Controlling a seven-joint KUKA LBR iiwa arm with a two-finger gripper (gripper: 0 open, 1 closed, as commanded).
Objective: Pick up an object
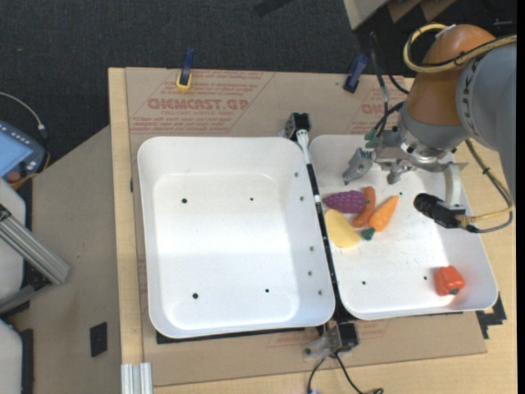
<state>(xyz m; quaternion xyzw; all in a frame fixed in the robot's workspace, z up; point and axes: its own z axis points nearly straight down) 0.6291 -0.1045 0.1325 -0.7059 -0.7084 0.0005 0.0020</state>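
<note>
Toy carrot (382, 213) lies beside purple grapes (344, 200) in the right bin (410, 290), while the gripper (376, 164) hovers just beyond them, fingers spread, holding nothing.

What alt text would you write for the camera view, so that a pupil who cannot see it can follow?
A grey and orange robot arm's gripper hovers over the right bin, above a cluster of toy food: purple grapes, two carrots and a yellow piece. A red-orange toy lies apart near that bin's front right corner.

Red print "CHEMCAST G.P" on the cardboard sheet (205, 97), smaller lines unreadable
</note>
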